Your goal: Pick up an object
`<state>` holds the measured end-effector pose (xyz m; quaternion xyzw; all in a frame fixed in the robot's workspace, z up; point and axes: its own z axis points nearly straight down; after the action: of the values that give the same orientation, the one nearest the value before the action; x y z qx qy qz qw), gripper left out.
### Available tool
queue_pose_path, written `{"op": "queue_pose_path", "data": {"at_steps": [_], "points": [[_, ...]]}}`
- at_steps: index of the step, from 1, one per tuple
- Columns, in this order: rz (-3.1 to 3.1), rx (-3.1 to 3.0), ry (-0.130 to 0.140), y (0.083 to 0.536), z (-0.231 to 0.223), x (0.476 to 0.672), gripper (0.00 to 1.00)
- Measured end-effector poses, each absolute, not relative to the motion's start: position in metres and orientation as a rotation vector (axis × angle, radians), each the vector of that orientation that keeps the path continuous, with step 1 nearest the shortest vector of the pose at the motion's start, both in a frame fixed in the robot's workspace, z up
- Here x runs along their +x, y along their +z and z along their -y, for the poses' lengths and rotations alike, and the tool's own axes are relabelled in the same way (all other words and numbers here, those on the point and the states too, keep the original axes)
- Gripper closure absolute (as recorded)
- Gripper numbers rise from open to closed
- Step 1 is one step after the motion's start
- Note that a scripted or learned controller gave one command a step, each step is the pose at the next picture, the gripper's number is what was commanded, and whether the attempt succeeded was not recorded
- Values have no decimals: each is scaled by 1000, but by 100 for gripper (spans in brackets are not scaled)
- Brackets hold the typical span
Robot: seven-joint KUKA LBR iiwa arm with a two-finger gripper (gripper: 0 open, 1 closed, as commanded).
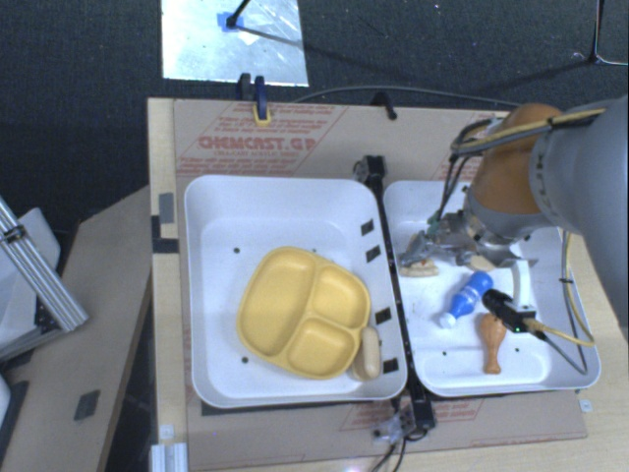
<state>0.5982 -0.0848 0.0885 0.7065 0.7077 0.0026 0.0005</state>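
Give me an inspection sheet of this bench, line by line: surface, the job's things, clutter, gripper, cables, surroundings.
Surface: bench board with red print, carrying a left bin and a right bin side by side.
Job's things: yellow divided tray in the left bin, a small beige piece at its lower right edge; blue bottle, orange drumstick toy and a flat tan piece in the right bin.
Clutter: black clips along the divider between the bins.
Gripper: gripper low over the right bin's upper part, finger state unclear.
Cables: black cable across the board's top; yellow cable by the right bin.
Surroundings: dark carpet, shiny sheet, metal rail.
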Motion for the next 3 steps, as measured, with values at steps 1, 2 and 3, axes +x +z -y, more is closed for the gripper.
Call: {"op": "queue_pose_path", "data": {"at_steps": [1,2,3], "points": [[-2217,2209,22,104,84,602,100],[-2223,2216,4,153,84,594,100],[-2222,2215,6,197,85,593,100]]}}
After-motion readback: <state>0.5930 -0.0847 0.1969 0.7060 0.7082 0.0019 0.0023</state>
